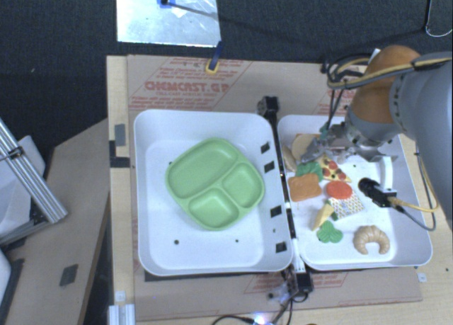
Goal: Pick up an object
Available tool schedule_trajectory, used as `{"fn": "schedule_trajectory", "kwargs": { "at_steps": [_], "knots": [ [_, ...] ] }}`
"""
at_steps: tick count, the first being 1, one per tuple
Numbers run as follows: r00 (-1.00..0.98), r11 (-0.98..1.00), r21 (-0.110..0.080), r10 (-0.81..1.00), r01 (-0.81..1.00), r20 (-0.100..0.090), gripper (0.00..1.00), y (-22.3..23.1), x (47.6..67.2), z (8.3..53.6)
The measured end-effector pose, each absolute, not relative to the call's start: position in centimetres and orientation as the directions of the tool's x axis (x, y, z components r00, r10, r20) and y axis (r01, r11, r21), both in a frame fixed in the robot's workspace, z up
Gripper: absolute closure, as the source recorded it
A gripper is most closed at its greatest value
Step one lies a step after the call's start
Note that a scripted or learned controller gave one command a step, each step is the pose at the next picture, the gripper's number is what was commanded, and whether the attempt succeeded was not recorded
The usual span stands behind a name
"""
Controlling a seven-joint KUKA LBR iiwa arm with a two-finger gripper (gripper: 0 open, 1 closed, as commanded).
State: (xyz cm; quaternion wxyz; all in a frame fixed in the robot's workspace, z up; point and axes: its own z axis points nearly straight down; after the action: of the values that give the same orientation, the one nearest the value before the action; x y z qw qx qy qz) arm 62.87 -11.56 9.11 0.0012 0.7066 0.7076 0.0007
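The right bin (414, 242) holds several toy foods. Among them are a tan flat piece (301, 144) at the back left, a green leafy piece (307, 169), a pizza slice (331, 170), a brown toast slice (304, 187) and a red tomato slice (339, 190). Nearer the front lie a checkered piece (347, 207), a yellow cheese wedge (323, 214), a green broccoli (328, 233) and a croissant (371, 238). My gripper (318, 148) hangs low over the bin's back left, just above the tan piece and the pizza slice. Nothing is visibly held.
The left bin (152, 175) holds a green divided plate (214, 183). A black-clipped divider (279, 175) separates the two bins. The grey arm with its orange band (386, 83) covers the right bin's back right corner. A foil sheet (168, 5) lies beyond the bench.
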Motion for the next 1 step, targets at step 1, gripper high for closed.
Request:
{"fn": "schedule_trajectory", "kwargs": {
  "at_steps": [1],
  "knots": [
    [0.000, 0.000, 0.006, 1.000, 1.000, 0.000, 1.00, -11.57, 63.00, 9.40]
  ]
}}
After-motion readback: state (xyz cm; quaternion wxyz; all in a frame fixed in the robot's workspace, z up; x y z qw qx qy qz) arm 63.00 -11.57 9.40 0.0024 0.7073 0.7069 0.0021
